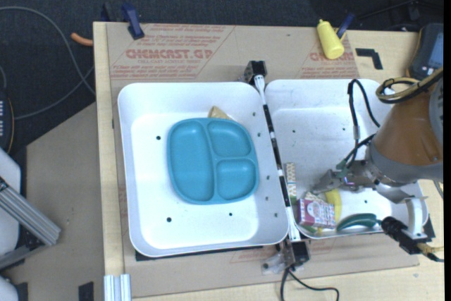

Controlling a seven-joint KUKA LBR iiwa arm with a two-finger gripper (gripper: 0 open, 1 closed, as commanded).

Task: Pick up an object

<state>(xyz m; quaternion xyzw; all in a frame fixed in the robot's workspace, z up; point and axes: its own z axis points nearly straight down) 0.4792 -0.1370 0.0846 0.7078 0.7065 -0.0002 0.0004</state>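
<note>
A small pink-and-white packet [315, 213] lies in the near left corner of the right bin [310, 116], hard against the bin's front rim and just beside the divider between the two bins. A yellow piece [333, 204] touches its right side, and a green ring-shaped object [358, 223] rests just beyond that along the same front edge. These three crowd the near strip of the bin, leaving little room there; the far half of the bin floor lies bare and open. The hand [337, 180] sits low just above and right of the packet, near the yellow piece; whether it is spread or pressed together cannot be told. The arm [409, 144] covers the bin's right side. The left bin [141, 173] holds a blue divided plate [211, 160] near its centre, with free floor all around it and a tan scrap [218, 112] peeking out at its far edge. On the tabletop [176, 53] behind the bins stands a yellow bottle [329, 39].
</note>
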